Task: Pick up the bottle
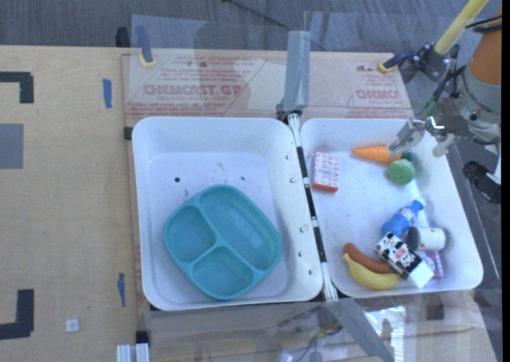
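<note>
Over the far right corner of the right bin (470,273) the gripper (421,139) hangs with its two fingers spread apart and nothing between them, just beside the carrot (371,153) and the green ball (402,171); the bottle (402,221), blue with a white cap, lies tilted nearer the front of the same bin, well apart from the fingers; a white cup (430,237) touches it on the right, and a black-and-white spotted carton (403,257) sits just in front of it, with a banana (370,274) and a sausage (363,258) beyond that; the pink box (325,171) and, in the left bin (151,145), the teal plate (222,241) lie clear of the work. To do this step well, I judge the arm should travel toward the front of the bin, stop above the bottle's middle, turn the wrist so the fingers straddle its narrow width, and descend straight; the crowding cup and carton leave little room, so a finger may land on a neighbour.
</note>
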Robot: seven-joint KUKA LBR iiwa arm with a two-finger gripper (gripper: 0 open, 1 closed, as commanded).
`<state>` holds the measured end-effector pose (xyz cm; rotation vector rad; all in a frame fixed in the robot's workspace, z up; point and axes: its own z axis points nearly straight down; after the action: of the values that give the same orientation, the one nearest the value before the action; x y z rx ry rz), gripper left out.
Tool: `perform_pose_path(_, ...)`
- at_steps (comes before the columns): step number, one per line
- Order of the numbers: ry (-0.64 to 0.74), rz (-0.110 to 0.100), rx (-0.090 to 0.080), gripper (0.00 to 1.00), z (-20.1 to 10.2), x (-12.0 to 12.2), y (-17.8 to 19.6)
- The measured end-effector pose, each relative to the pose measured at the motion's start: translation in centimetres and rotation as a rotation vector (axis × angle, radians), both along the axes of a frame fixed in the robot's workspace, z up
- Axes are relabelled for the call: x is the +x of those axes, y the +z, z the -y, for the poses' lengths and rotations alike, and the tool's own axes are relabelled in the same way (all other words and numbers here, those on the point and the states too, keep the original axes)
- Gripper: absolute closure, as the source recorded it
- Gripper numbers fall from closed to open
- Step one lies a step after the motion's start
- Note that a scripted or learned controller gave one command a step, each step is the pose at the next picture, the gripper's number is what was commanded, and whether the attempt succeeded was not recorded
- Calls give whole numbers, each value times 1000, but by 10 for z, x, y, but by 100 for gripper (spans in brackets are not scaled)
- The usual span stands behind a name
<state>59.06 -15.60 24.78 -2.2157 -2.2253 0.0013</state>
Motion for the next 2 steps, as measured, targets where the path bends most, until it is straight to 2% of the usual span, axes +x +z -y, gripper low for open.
perform_pose_path(1,-220,0,0,0,9,-42,-150)
perform_pose_path(2,-220,0,0,0,9,-42,-150)
